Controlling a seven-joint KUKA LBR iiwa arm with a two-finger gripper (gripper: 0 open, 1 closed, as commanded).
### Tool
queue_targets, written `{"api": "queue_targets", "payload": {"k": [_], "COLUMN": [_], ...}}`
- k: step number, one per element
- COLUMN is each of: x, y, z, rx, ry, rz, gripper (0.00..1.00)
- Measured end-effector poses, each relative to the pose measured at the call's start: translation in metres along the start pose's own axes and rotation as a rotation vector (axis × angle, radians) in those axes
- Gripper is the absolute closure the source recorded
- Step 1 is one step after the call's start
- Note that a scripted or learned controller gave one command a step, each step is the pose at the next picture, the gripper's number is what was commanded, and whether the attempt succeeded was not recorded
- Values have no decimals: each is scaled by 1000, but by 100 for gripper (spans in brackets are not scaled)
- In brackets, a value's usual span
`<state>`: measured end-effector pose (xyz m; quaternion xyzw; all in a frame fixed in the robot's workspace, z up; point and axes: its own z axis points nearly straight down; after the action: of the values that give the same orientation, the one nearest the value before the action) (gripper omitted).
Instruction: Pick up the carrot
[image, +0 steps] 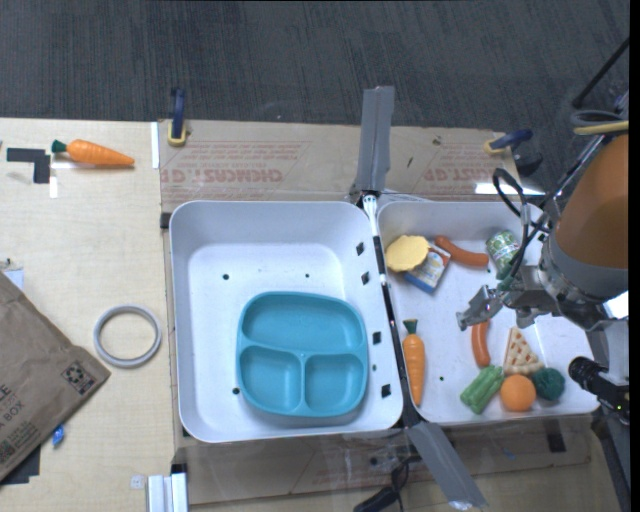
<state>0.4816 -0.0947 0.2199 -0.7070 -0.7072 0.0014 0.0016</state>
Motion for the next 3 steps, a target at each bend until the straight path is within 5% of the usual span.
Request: {"api": "queue_targets", "payload": {"k": [1,2,3], "x": [57,2,98], "y": [-3,23,-4], "z": [29,6,21], "rx": [-2,-2,-2], "ry": [0,-1,-1], "rz": [-164,-141,-725], "gripper": [0,0,0]}}
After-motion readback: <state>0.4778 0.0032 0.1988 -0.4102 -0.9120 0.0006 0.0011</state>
